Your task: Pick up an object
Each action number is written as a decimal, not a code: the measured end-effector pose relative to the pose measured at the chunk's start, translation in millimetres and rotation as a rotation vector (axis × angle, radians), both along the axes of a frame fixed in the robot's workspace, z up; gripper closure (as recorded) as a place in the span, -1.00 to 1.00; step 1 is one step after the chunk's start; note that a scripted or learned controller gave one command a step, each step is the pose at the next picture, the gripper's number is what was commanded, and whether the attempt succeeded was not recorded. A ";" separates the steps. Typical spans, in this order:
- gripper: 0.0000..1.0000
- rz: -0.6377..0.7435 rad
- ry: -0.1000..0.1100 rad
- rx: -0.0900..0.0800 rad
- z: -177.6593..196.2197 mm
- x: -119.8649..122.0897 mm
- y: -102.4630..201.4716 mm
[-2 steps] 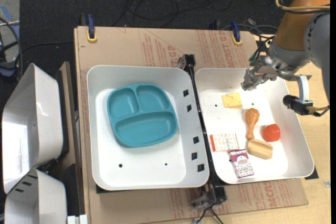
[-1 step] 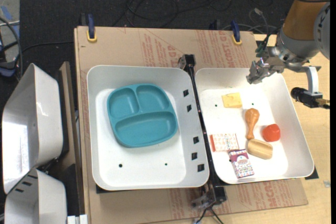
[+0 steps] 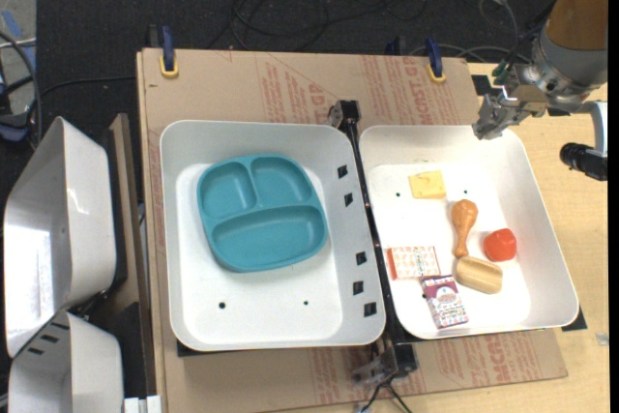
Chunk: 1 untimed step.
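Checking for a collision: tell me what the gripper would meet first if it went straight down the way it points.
Probably the right bin itself, at its bare far corner: the gripper hangs there, short of the yellow block. Depth is uncertain.

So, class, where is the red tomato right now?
The tomato lies in the right bin, near its right wall, just above the bread roll and right of the drumstick.

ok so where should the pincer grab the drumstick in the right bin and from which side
Probably the narrow shaft of the drumstick, coming straight down with the fingers closing across it from left and right. It lies flat and runs nearly up-down in the camera view, fat end at the top. The red tomato-like piece and the bread roll crowd its lower end, so aim mid-length.
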<state>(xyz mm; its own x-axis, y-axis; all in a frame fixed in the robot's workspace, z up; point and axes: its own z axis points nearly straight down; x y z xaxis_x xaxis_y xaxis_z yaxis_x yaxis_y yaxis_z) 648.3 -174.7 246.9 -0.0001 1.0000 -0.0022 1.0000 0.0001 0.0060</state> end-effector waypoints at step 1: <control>1.00 0.007 0.006 0.003 1.2 -10.9 48.0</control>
<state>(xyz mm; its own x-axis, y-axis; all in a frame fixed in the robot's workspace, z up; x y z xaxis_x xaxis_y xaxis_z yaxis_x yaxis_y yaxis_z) 637.4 -126.7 248.1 -0.0069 1.0000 0.0004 1.0000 0.0069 -0.0002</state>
